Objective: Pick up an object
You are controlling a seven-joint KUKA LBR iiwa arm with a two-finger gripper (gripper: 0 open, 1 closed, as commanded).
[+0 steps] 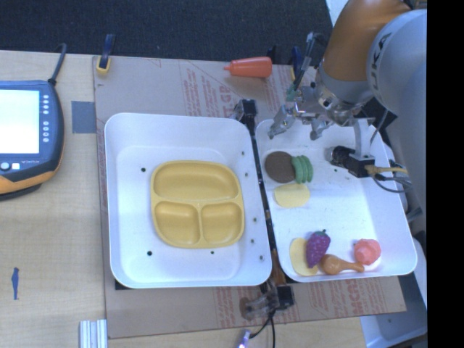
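Observation:
My gripper [299, 130] hangs open above the far edge of the right bin [377, 216], with nothing between its fingers. Just below it in that bin lie a brown round piece [278, 166] and a green ridged piece [303, 168], touching each other. A pale yellow piece [291, 195] lies in front of them. Near the bin's front edge are a purple grape bunch [317, 247] on a yellow flat piece [298, 256], an orange-tan drumstick shape [338, 264] and a pink piece [367, 251].
The left bin [130, 209] holds a yellow divided tray [197, 203]. An orange carrot-like toy [250, 67] lies on the cardboard behind the bins. A tablet-like pendant [25, 133] sits at the far left of the bench.

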